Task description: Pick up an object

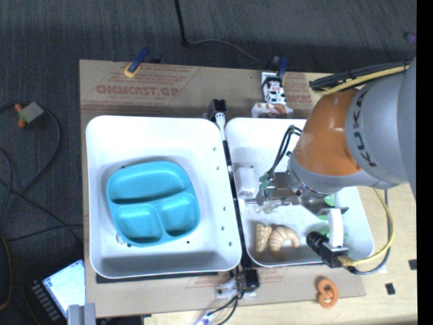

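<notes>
Claw low in the right-hand bin, nothing lifted yet.
The claw (269, 196) is lowered, its grip state impossible to tell; the tan, ridged croissant-shaped object (276, 238) lies just below it, pickup undone.

Blue tray (153, 203): light blue plastic, three compartments, lies flat and upright in the middle of the left bin (101, 249).
Croissant (276, 239): tan, ridged pastry shape, lies near the front of the right bin (243, 141).
</notes>
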{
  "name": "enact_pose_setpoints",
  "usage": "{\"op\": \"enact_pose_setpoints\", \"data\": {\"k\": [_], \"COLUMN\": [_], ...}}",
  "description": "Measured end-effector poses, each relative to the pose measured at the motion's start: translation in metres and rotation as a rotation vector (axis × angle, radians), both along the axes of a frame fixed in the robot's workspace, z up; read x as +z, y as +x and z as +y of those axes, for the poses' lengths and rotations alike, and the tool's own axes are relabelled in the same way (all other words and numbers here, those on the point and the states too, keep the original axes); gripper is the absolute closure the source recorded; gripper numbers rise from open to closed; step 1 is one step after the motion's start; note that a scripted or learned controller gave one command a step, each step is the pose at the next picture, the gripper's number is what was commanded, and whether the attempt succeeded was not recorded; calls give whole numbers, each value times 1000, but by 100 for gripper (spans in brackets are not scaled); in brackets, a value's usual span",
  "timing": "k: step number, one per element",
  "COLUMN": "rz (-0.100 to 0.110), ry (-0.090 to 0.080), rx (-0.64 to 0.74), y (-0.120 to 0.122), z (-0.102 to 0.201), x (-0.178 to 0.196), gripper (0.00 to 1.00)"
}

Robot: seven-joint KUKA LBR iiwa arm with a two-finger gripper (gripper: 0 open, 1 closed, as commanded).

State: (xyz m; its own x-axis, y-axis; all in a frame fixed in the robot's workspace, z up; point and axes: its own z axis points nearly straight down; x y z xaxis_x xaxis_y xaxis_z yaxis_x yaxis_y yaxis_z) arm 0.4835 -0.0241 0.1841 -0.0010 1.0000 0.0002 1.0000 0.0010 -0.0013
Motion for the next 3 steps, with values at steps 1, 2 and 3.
{"op": "enact_pose_setpoints", "data": {"k": [1,2,3], "rz": [0,0,0], "ry": [0,0,0], "rx": [-1,0,1], "y": [0,0,0], "z": [1,-1,-3], "x": [0,0,0], "gripper": [100,100,100]}}
